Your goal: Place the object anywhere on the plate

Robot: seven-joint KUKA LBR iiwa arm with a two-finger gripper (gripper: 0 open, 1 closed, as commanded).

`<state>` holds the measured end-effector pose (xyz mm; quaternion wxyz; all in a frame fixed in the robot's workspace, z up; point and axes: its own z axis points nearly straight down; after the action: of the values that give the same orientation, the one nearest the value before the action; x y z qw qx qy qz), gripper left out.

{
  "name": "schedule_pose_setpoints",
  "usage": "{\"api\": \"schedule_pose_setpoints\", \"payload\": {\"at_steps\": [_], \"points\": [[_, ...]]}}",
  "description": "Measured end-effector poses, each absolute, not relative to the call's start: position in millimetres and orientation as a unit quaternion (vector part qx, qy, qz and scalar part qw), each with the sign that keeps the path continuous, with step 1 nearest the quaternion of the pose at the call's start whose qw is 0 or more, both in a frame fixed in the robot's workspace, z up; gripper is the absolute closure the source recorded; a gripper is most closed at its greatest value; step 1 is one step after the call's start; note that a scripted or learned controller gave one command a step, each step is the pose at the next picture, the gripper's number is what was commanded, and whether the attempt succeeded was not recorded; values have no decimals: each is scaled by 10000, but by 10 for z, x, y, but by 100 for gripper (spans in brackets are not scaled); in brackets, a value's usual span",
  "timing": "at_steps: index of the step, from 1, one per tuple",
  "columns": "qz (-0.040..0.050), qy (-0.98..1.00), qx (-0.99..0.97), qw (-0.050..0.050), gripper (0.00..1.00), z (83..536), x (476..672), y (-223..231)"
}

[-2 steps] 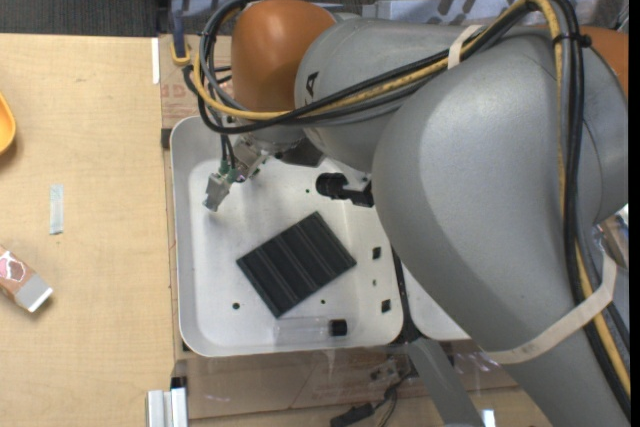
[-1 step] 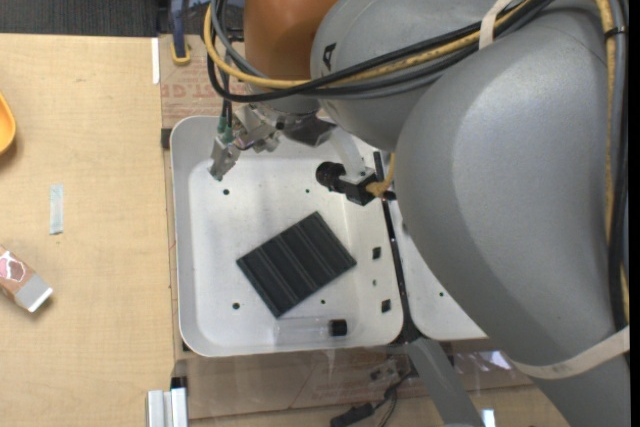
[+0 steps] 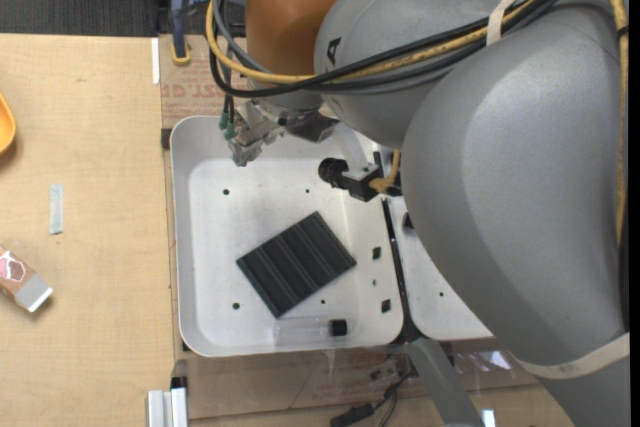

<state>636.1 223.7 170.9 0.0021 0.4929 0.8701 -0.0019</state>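
Gripper [image 3: 243,153] sits at the far-left corner of the left bin [image 3: 190,245], hung under the orange wrist band [image 3: 290,10]; the arm is folded over from the right and covers most of the right bin [image 3: 440,300], likely why the tool is tucked so high and close to the wall. Finger state: cannot tell, the tip is small and seen end-on, and nothing is visibly between the fingers, so I wouldn't call it a grasp. The dark ribbed plate [image 3: 296,262] lies flat and skewed on the bin floor, well apart from the jaws, toward the near side and slightly right of them. Candidate object: a small black piece [image 3: 338,326] by a clear item [image 3: 300,327] at the near rim, beyond the plate from the jaws, so farther off than the plate itself. It lies beside the plate, not on it. My read: task not done, and the pick hasn't started from this pose.
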Motion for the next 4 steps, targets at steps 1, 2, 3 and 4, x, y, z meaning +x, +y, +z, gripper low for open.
{"api": "schedule_pose_setpoints", "payload": {"at_steps": [1, 2, 3, 4], "points": [[-7, 8973, 4413, 10, 100, 2431, 6044, 2079], [0, 9539, 3000, 10, 100, 2408, 6352, 2164], [4, 9849, 1730, 20, 100, 2724, 6462, 2282], [9, 9848, 1739, 37, 100, 2819, 6474, 2274]]}}
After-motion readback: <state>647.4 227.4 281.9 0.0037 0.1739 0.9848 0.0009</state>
